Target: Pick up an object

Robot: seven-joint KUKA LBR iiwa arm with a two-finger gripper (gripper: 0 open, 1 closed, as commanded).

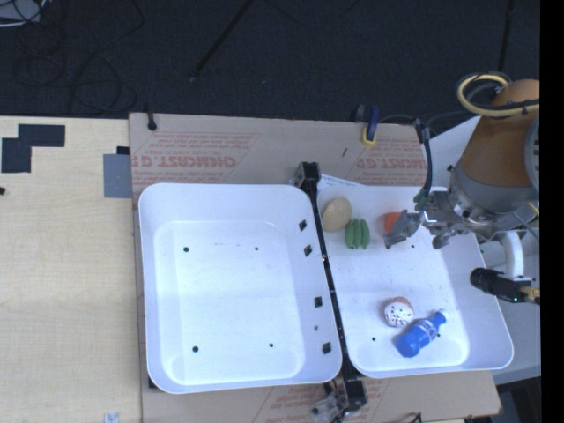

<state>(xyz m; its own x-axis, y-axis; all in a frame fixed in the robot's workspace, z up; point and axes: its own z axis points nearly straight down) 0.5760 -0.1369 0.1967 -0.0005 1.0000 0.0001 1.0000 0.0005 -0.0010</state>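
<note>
Camera view shows you the tool (404, 229) low over the right bin (458, 276), beside an orange object (391, 221); its grip state can't be told.

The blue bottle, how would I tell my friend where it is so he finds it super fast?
Look in the right-hand white bin, down in its near corner, far from the claw. The blue bottle lies on its side there, touching a small round speckled ball. It is the only blue thing in the bin.

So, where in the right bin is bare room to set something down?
Bare floor lies between the green object and the round speckled object. Crowded: the far edge, with beige object, orange object, tool; blue bottle near corner.
</note>
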